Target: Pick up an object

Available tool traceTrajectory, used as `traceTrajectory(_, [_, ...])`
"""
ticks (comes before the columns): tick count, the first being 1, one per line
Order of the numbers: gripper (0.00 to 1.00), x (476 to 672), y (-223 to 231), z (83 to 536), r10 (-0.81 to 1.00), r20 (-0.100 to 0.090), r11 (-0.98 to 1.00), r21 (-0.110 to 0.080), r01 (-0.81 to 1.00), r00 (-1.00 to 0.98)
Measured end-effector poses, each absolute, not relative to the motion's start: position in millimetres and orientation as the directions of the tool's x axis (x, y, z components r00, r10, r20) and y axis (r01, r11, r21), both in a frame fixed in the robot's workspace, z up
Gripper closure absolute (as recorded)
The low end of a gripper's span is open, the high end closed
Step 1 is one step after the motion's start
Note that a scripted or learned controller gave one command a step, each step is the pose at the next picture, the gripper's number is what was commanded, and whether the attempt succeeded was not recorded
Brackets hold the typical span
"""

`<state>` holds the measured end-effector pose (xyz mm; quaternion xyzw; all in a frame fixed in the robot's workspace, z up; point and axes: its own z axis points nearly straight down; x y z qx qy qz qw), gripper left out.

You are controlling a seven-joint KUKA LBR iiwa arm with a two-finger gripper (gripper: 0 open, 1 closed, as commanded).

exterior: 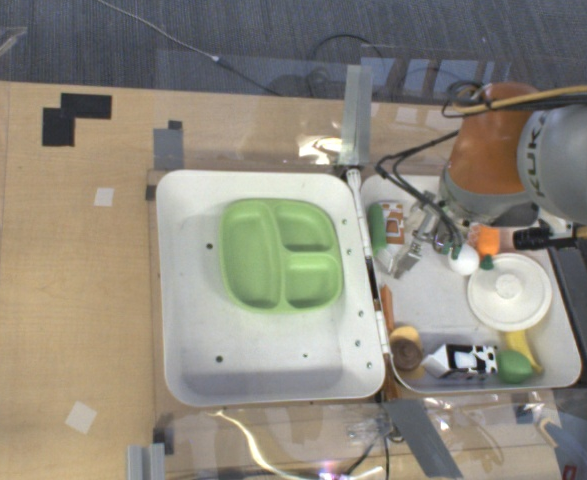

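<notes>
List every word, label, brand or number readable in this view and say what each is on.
"KU": the visible start of vertical lettering on the grey arm; the rest is cut off.
Printed packet at the right bin's top left: too small and blurred to read.
Nothing else is legible.

Grey arm (573, 158) with an orange band (488, 153) — black cables trailing, metal hand (420, 240) at its tip

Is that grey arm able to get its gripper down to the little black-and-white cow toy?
Probably yes. The black-and-white cow toy lies uncovered at the right bin's near edge, though a green fruit crowds it closely.
</notes>
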<state>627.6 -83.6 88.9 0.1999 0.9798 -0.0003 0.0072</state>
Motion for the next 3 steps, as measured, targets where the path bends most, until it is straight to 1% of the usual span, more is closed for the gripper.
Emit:
traceTrajectory(1, [0.0,628.0,-144,88,0.346,-0.012,0.938,0.001,0.346,-0.938])
traceTrajectory(2, [0.0,587.2,-200,88,0.452,-0.006,0.892,0.008,0.452,-0.892])
traceTrajectory(3, [0.0,646.1,-159,88,0.617,-0.01,0.787,0.007,0.617,-0.787])
